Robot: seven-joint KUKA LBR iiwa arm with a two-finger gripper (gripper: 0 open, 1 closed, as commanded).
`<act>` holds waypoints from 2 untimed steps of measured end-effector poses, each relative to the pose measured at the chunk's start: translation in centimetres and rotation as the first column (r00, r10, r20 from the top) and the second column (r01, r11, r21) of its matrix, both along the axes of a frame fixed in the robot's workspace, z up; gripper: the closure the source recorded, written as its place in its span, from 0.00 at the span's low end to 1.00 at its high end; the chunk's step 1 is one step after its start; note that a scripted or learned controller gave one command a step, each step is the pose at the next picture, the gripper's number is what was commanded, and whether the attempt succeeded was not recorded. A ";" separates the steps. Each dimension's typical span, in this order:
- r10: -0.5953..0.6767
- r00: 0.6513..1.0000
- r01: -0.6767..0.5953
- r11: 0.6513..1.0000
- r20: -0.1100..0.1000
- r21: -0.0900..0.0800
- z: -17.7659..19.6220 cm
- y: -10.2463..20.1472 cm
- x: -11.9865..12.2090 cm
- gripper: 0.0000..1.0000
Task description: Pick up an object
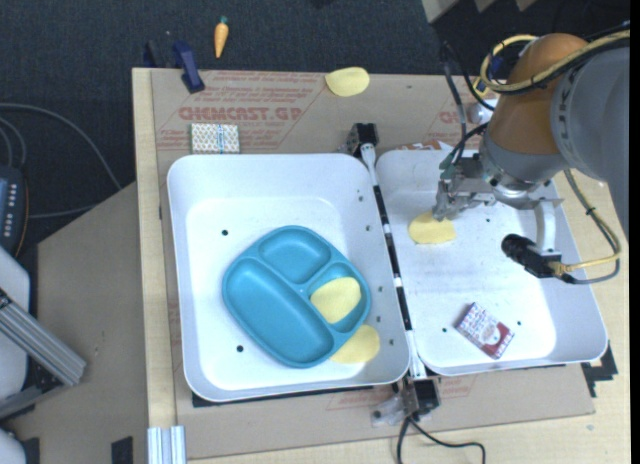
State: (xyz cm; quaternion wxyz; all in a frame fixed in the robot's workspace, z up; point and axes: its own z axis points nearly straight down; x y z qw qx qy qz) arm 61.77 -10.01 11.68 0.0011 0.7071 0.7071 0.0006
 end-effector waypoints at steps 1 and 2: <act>0.000 1.000 0.000 1.000 -0.001 0.001 -0.1 0.0 0.0 0.00; 0.000 1.000 0.000 1.000 -0.005 0.001 -3.3 0.1 0.4 0.00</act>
